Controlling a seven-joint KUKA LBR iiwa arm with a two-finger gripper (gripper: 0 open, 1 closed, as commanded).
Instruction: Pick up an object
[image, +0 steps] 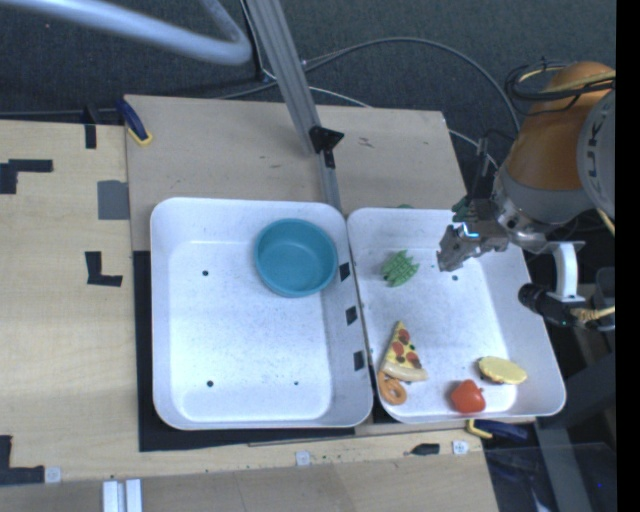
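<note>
The right bin (520, 330) holds a green leafy toy (400, 268) near its back, a pizza slice (402, 355) at the front left, a red tomato (467, 397) and a yellow piece (501, 371) at the front right. My gripper (452, 253) hovers over the back of the right bin, a short way right of the green toy. Nothing shows between its fingers. A blue bowl (295, 257) sits at the back of the left bin (200, 340).
A grey pole (300, 95) slants down to the bins' shared back edge. Cables (400, 50) run across the dark floor behind the bench. The arm's orange band (560, 110) looms over the right bin's back right corner.
</note>
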